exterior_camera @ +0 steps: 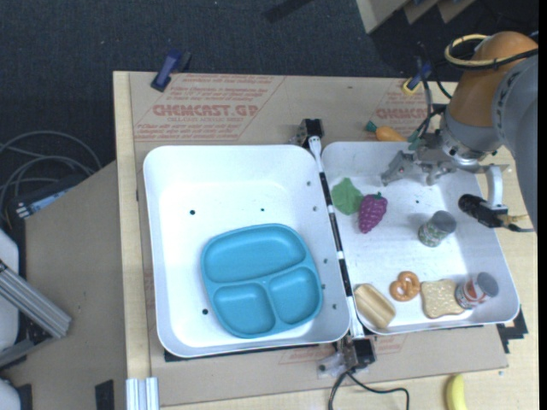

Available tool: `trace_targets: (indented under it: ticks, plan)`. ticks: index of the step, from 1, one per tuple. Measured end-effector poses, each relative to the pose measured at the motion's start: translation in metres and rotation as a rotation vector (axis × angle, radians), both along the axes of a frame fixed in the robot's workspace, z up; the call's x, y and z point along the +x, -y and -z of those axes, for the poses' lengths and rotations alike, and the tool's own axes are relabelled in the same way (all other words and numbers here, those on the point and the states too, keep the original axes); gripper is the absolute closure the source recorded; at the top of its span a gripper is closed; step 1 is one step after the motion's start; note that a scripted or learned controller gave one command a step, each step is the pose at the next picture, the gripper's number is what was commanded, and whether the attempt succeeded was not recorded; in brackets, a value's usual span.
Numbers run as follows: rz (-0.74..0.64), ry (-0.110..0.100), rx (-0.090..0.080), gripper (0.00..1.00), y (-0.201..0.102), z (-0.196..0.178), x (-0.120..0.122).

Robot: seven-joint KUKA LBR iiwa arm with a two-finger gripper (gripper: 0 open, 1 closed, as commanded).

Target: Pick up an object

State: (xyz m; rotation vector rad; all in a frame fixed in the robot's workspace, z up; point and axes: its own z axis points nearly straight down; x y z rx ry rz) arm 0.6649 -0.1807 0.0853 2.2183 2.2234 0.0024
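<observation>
purple grapes (372, 213) lie in our right bin (479, 310), beside a green leaf (346, 196). our gripper (416, 166) hangs near the bin's far edge, apart from the grapes, fingers spread wide and holding nothing.

purple plastic grape bunch (371, 212) | lying flat | right white bin (504, 272), near its left edge | touching green leaf-shaped piece (346, 196)

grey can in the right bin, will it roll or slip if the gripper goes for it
The grey can lies tilted, apparently on its side, so a nudge would probably roll it. Its smooth-looking round wall may slip between fingers. It looks small, likely light.
</observation>
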Motion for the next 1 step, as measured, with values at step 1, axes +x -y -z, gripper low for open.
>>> trace_targets:
  ticks: [1]
  plan:
    - [0.003, -0.003, -0.001, 0.0, 0.0275, 0.0008, -0.0841]
